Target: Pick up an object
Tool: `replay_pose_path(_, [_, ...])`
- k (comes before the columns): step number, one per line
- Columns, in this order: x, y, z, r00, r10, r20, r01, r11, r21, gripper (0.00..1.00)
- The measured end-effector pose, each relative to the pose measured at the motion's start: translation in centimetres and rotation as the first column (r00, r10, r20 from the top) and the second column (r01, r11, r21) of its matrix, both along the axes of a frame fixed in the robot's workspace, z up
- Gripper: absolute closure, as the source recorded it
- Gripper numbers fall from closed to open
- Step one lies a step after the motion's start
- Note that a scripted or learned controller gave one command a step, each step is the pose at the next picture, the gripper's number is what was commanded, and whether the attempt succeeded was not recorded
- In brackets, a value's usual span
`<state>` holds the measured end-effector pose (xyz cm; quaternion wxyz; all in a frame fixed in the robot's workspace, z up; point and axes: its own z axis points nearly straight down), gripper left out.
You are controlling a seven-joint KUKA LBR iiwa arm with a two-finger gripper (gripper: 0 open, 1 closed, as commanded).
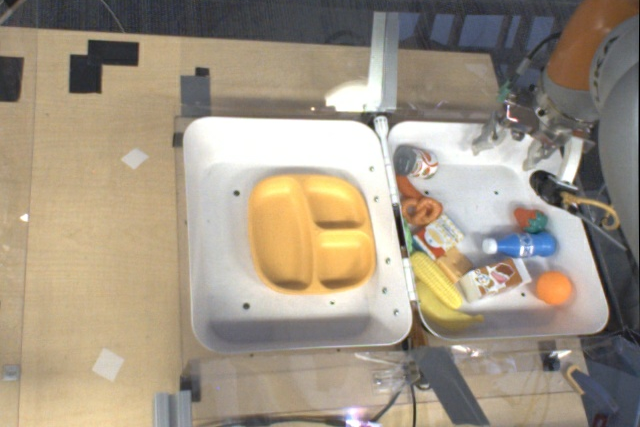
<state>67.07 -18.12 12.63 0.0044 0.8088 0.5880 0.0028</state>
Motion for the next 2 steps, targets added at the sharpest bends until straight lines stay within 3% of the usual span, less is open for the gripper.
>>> replay_pose_path(1, [-1.2,6.5,-3.9,0.998,0.066,-0.002,-0.066,0.998,0.002,0.0])
replay_pose_path(2, [0.0,-0.5,-1.1,0.998,0.061,0.0,-0.061,0.998,0.0,0.0])
